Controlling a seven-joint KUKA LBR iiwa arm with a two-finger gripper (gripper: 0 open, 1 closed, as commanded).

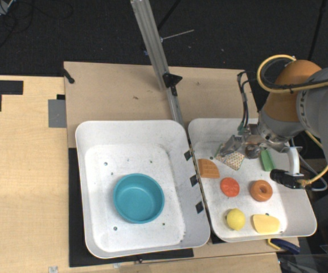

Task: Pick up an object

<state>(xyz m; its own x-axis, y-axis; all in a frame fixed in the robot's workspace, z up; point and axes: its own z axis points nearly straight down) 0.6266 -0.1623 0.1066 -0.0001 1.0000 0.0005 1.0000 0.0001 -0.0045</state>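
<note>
I see the gripper [230,148] low in the right bin [209,131], near its back half, reaching in from the right with the arm [292,104] behind it. I cannot tell whether the jaws are open or closed; they blur into a speckled, wedge-shaped piece [234,161] lying just below them, and I cannot say they grip it.

The things to pick from all lie in the right bin. A green stick [266,160] lies just right of the jaws, its long axis running front to back, slightly slanted. An orange-tan wedge [208,168] lies against the bin's left wall. A red round piece [229,187] sits mid-bin, a brown ring [261,190] to its right, lying flat with its hole up. Along the front edge are a yellow ball [236,219] and a pale yellow wedge [265,223], its long axis left to right, close to the front rim.

Open room lies in the back left corner of the right bin. The left bin [95,135] holds a teal bowl [139,197], upright, front of centre, with bare floor around it. Both bins rest on the worktop [113,90].

I can read no writing or labels.
</note>
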